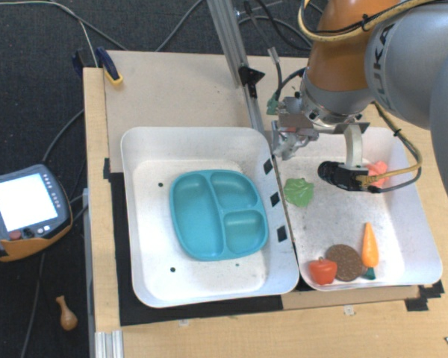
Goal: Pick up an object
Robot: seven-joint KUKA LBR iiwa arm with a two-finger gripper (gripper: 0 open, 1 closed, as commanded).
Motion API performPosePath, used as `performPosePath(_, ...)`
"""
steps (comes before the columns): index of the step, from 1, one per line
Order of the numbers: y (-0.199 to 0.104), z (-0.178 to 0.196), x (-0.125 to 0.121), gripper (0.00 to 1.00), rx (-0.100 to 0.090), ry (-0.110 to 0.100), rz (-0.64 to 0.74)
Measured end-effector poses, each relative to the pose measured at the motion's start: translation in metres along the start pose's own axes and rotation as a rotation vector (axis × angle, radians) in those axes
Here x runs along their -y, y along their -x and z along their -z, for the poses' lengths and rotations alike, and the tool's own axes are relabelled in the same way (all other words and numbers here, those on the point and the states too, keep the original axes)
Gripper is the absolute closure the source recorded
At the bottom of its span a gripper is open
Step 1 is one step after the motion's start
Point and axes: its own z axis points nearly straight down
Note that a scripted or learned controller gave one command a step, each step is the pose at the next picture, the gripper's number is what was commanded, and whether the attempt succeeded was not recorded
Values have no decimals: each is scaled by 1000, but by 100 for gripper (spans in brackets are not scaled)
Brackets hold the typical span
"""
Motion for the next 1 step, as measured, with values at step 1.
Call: performPosePath(1,-53,5,8,100,0,2,1)
